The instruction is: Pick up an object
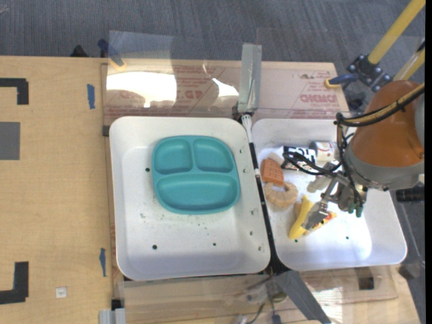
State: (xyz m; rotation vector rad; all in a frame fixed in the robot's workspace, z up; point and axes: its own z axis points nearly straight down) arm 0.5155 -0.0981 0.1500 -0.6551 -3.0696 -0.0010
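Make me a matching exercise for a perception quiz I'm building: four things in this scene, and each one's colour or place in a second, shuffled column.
Things:
1. divided plate
2. banana-like piece
3. waffle-like piece
4. hand

Descriptions:
A. yellow, in the right bin
B. teal, in the left bin
C. over the right bin, beside the yellow piece
D. orange, near the wall between the bins

Pairs: 1-B, 2-A, 3-D, 4-C

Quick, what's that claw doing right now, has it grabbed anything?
Claw: low in the right bin, just beside the yellow object; whether it grips anything cannot be told.
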